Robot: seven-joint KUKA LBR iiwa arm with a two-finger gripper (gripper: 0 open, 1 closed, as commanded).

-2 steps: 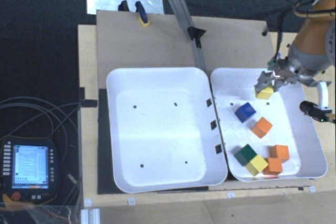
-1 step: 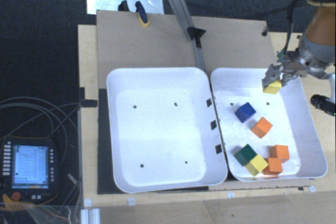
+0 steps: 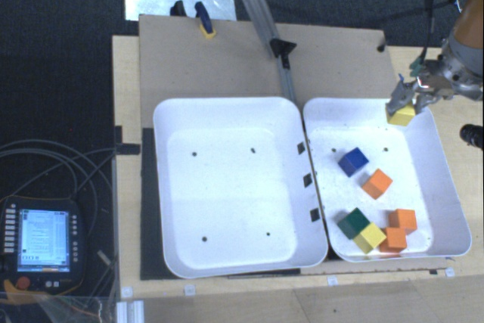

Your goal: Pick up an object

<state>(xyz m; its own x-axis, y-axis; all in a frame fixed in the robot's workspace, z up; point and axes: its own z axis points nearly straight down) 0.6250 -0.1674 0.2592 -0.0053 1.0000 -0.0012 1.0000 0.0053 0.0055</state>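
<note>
My gripper [image 3: 406, 104] hangs over the far right corner of the right bin [image 3: 446, 185], shut on a yellow cube [image 3: 401, 116] that sits between its fingers, lifted above the bin floor. On that floor lie a blue cube [image 3: 353, 161], an orange cube [image 3: 377, 183], a dark green cube [image 3: 353, 223], a second yellow cube [image 3: 370, 237] and two more orange cubes [image 3: 403, 220] [image 3: 392, 239] close together near the front right.
The left bin [image 3: 170, 185] stands beside the right one. A grey pole [image 3: 257, 0] slants across the bench's far side. A teach pendant [image 3: 41, 242] lies off the bench at the lower left.
</note>
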